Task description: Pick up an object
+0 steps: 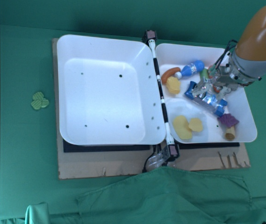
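On the far left of the green cloth (25, 139), well apart from both bins, lay one small green leaf-shaped piece (39, 100). Next came the left bin (70, 50), one of two white bins set side by side on a sheet of cardboard (100, 169); its floor showed a few dark dots and nothing else that I could make out.

Every candidate for picking sat in the right bin (249, 125). Counting across it: one orange sausage-like toy (170, 73), with one small yellow lump (173, 85) touching it just below; two flat yellow chip-like pieces (187, 126) lying against each other near the front wall; one blue-and-white bottle-shaped toy (193, 69) toward the back; one clear bottle with blue ends (211, 101) lying on its side in the middle; and one purple-topped cone (228, 125) near the right front corner.

The gripper (212, 84) sat low over the middle of that bin, close above the clear bottle and beside the blue-and-white toy. Its fingers were lost in the clutter of cables and toys, so whether they were spread or pinching anything could not be told.

By my judgement the pick was not done: no object appeared raised off the bin floor, and the grasp and lift were left to do.
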Tool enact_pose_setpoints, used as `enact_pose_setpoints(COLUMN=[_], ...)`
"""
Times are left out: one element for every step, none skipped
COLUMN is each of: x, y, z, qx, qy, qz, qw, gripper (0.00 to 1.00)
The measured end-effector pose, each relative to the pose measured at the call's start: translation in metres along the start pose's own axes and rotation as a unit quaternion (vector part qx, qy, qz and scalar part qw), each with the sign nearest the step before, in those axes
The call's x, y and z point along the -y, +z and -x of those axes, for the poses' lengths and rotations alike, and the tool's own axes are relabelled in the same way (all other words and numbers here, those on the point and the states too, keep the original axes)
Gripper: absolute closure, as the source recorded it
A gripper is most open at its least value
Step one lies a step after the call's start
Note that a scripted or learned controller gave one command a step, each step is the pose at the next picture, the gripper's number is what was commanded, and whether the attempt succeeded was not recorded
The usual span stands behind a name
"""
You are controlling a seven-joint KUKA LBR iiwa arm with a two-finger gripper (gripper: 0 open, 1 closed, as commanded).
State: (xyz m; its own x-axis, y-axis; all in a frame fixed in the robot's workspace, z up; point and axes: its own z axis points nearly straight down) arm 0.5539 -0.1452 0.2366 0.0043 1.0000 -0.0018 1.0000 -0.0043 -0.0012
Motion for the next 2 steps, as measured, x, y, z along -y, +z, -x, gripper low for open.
enact_pose_setpoints(x=[-0.004, -0.005], y=[0.031, 0.02], z=[0.002, 0.004], qx=[0.003, 0.003], qy=[-0.001, 0.001], qz=[0.011, 0.012], qw=[0.9999, 0.9999], gripper=[0.0, 1.0])
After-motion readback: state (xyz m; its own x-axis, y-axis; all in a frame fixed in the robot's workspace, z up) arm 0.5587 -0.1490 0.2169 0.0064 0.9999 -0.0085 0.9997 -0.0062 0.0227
